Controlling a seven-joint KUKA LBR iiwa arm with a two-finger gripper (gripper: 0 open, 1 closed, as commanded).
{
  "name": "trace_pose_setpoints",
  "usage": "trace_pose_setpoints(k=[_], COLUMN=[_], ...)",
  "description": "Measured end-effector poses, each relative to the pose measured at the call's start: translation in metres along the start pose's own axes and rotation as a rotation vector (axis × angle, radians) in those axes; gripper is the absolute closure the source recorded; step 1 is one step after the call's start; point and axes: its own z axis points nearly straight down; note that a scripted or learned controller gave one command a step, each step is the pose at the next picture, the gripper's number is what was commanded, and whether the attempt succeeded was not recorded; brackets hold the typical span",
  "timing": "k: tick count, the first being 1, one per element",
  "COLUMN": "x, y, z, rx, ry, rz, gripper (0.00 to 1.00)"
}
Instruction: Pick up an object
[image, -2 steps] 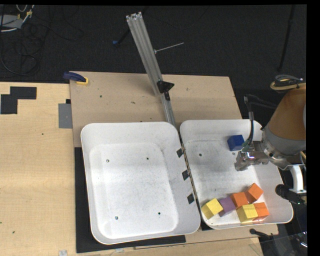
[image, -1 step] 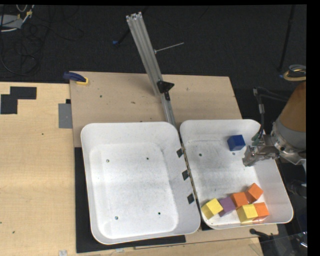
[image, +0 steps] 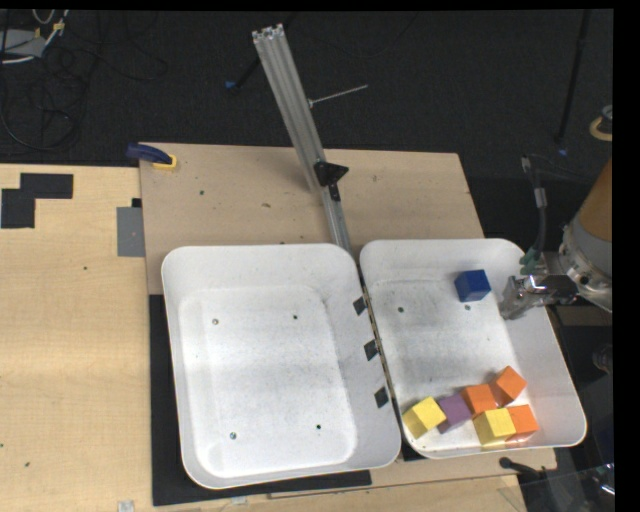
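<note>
A blue cube (image: 472, 285) lies near the back of the right bin (image: 440, 330). At that bin's front right corner sits a cluster of blocks: a yellow one (image: 425, 414), a purple one (image: 455, 409), orange ones (image: 482, 397) (image: 510, 383) (image: 522, 418) and another yellow one (image: 494, 426). My gripper (image: 520, 293) hangs at the right rim of the right bin, a little to the right of the blue cube and apart from it. I see nothing held in it.
The left bin (image: 265, 360) lies beside the right one, with black clips (image: 372, 349) along the shared edge. A slanted aluminium bar (image: 300, 120) rises behind the bins. The arm (image: 595, 250) comes in at the right edge.
</note>
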Motion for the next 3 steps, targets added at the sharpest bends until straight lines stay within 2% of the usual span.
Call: trace_pose_setpoints(k=[1,2,3], x=[0.045,0.096,0.144], y=[0.016,0.014,0.023], z=[0.005,0.015,0.027], rx=[0.004,0.007,0.009], ry=[0.002,0.004,0.003], rz=[-0.003,-0.003,-0.002], gripper=[1.00,1.00,1.00])
